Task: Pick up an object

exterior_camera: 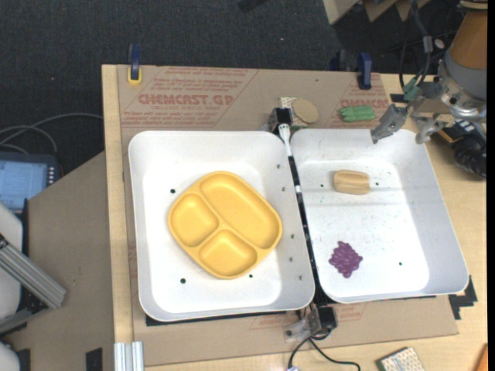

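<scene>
A tan, roll-shaped object (351, 182) lies in the upper part of the right bin (410, 215). A small purple bunch of grapes (346, 258) rests nearer that bin's front. My gripper (404, 132) hangs over the right bin's back edge, up and to the right of the tan roll. Its two grey fingers (384, 129) are spread open with nothing between them. A yellow divided plate (224, 224) lies in the left bin (147, 207).
Behind the bins, on the brown board (201, 99), sit a green object (356, 114) and a round tan disc (307, 111). Blue clamps (134, 62) hold the board's back edge. Cables and black gear (468, 149) crowd the far right.
</scene>
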Robot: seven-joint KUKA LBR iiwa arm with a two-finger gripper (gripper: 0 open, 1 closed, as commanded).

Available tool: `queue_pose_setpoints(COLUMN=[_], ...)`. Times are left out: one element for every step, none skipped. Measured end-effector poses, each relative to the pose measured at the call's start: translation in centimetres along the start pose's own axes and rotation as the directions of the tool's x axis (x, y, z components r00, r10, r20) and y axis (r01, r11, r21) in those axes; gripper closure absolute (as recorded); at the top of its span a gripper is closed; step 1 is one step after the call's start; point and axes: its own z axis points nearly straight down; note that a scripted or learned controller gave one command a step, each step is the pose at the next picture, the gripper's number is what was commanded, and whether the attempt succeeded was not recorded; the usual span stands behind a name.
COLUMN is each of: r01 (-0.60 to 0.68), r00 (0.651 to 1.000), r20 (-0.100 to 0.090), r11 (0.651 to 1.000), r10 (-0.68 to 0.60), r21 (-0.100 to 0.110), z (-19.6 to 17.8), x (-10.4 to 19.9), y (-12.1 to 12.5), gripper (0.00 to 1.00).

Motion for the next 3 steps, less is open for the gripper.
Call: queue_pose_setpoints(r01=[-0.008, 0.002, 0.006], r00=[1.000, 1.000, 1.000], r20=[-0.004, -0.011, -0.010], r11=[1.000, 1.000, 1.000], r10=[0.008, -0.002, -0.006], r21=[0.015, 0.001, 0.005], z=[12.5, 17.7, 17.8], x=[-5.7, -7.4, -7.2], y=[-8.6, -14.4, -8.4], gripper=[0.00, 0.00, 0.00])
